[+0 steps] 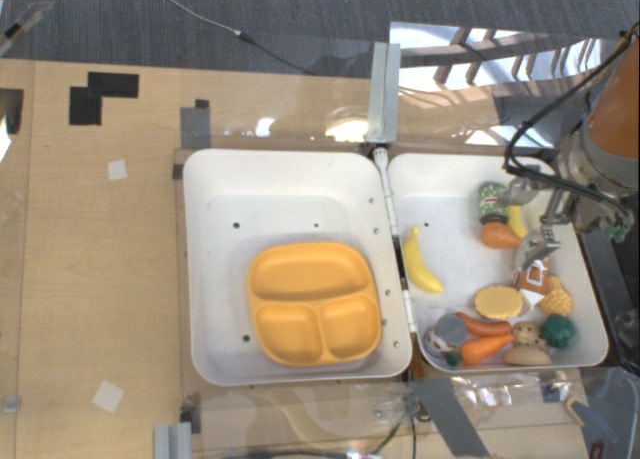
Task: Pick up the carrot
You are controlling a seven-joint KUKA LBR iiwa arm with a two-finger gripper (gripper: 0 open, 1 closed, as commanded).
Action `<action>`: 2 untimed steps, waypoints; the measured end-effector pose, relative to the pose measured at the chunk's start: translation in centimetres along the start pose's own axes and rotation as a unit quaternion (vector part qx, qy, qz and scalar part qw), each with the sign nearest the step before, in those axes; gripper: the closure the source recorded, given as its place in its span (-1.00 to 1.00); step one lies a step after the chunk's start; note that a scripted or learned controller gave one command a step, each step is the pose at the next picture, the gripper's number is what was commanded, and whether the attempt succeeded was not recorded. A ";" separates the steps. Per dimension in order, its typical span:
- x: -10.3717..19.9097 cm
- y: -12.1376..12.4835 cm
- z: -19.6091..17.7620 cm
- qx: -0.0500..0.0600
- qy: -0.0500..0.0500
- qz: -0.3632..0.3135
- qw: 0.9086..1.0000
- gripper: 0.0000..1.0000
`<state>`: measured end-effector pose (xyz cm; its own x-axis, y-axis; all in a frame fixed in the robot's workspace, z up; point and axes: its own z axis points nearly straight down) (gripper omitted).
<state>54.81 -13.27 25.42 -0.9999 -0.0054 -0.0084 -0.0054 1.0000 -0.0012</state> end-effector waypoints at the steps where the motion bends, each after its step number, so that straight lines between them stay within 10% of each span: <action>1: 4.1 -0.2 16.1 0.000 -0.001 0.116 0.993 -1.00; 2: 3.7 -0.1 14.9 0.001 -0.006 0.112 0.994 1.00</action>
<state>51.22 -13.38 10.52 -0.9757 0.2181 -0.0206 0.2182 0.9759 0.0008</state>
